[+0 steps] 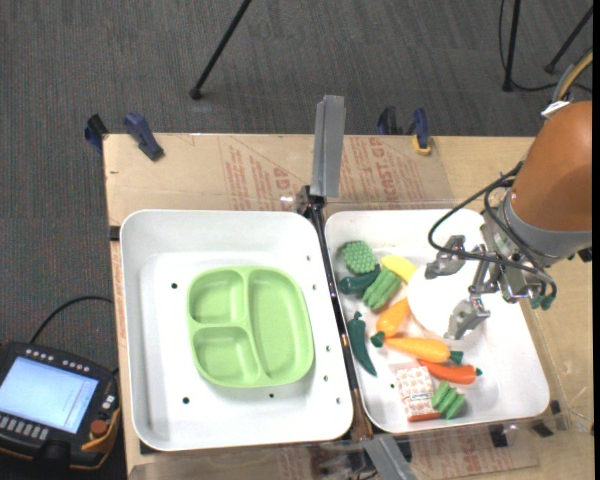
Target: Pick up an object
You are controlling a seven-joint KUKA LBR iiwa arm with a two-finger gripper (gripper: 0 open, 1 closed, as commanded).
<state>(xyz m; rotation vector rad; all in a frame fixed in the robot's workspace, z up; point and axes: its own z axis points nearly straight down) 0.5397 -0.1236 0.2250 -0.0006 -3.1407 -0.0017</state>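
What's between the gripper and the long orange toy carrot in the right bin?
In the camera view, only bare white bin floor separates the two-finger gripper from the long orange toy carrot.

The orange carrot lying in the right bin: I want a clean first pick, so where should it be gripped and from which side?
Probably grip the orange carrot across its thick middle, coming straight down from above. It lies flat and long, running left to right, so the end effector should close front to back across it. Its right tip sits close to another orange piece, so stay left of that.
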